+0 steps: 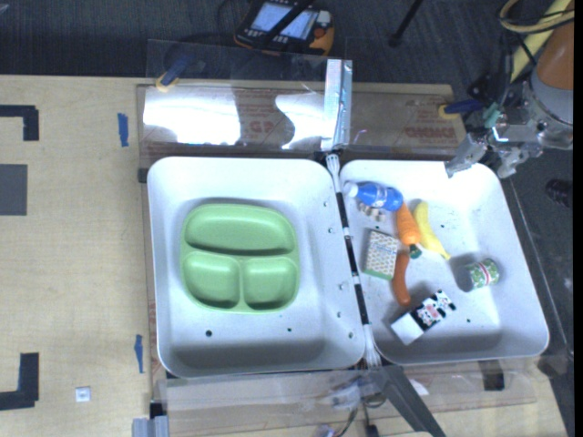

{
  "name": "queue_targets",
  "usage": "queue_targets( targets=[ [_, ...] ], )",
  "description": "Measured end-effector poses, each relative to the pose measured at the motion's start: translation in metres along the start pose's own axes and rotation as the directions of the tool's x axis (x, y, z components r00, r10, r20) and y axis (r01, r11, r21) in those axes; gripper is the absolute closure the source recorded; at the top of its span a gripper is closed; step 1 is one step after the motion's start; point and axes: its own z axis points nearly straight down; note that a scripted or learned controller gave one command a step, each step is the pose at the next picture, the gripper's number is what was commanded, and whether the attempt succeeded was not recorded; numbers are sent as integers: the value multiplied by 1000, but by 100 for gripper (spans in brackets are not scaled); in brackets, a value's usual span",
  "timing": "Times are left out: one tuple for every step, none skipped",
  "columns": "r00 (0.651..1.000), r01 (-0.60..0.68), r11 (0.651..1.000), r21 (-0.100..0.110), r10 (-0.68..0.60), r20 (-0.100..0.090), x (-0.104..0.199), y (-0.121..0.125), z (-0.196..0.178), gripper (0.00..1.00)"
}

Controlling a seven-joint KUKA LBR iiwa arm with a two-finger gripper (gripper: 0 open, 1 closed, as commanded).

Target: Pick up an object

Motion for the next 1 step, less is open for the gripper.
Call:
queue_targets(
  targets=[
    [980, 199, 980, -20, -199, 6, 15, -20, 134, 0]
  ],
)
